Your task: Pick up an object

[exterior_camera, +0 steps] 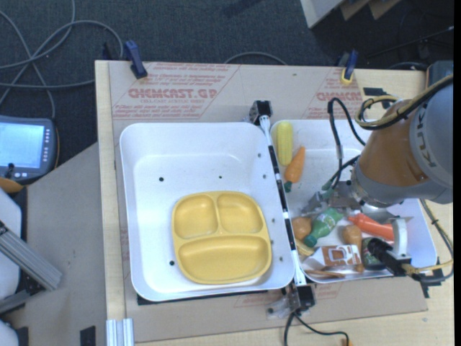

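Jaws: sitting low in the right-hand shallow white bin point(317, 143), mostly hiding beneath the grey arm with the orange band point(392, 157). Whether they are standing open or closed, or gripping anything, cannot be told.

Candidate objects, all lying in the right-hand bin:
- yellow plastic corn cob point(284, 141), lying along the bin's left wall at its far end;
- orange plastic carrot point(295, 163), touching the cob's near end;
- green plastic bottle-shaped piece point(325, 222), lying just beside the wrist, its far end passing under the arm;
- small brown rounded piece point(301, 228), resting against the green piece;
- red-orange elongated piece point(374, 225), partly hidden by the arm;
- printed orange-and-white packet point(338, 254), its lettering too small to read.

Left-hand shallow white bin point(180, 157): holding a yellow three-compartment plastic plate point(222, 236).

Desk: brown paper sheet point(173, 92) is lying under both bins, showing the red print "CHEMCAST GP"; the smaller lines beneath are reading as blur. Two blue clamps point(134, 58) are pinning its far edge.
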